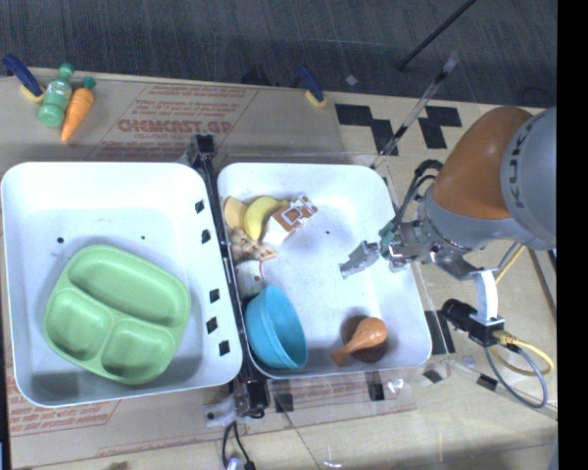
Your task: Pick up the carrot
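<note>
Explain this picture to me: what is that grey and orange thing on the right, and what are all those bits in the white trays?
It is a robot arm, seen by one camera above the bench. Its gripper hangs over the right bin, with nothing visible between its fingers. That bin holds a banana, a blue bowl and an orange-brown toy. The left bin holds a green divided plate. The carrot it should pick up lies outside the bins, at the bench's far left corner.

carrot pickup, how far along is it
Nothing looks done: the carrot lies on the cardboard beyond the left bin, beside a green bottle. The gripper hovers over the right bin, holding nothing visible. Reaching and grasping remain.
</note>
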Robot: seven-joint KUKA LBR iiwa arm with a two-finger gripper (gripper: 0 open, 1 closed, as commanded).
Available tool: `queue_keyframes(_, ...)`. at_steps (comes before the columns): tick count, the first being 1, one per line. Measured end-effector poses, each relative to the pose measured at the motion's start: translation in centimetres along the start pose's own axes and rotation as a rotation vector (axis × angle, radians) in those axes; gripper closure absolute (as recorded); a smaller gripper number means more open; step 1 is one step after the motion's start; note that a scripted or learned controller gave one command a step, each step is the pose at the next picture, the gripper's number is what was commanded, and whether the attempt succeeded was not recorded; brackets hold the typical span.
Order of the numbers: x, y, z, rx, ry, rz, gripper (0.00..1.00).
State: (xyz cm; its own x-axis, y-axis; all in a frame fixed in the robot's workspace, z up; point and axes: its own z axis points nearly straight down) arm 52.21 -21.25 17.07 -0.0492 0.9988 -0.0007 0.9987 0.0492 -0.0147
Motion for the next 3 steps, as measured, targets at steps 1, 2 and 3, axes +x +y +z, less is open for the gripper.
queue_keyframes(1, 0.5, -4.4, 8.0, -0.007, 0.004, -0.018, 0.0)
queue_keyframes(2, 0.6, -4.4, 8.0, -0.007, 0.004, -0.295, 0.0)
queue_keyframes(3, 0.6, -4.3, 7.0, -0.006, 0.004, -0.304, 1.0)
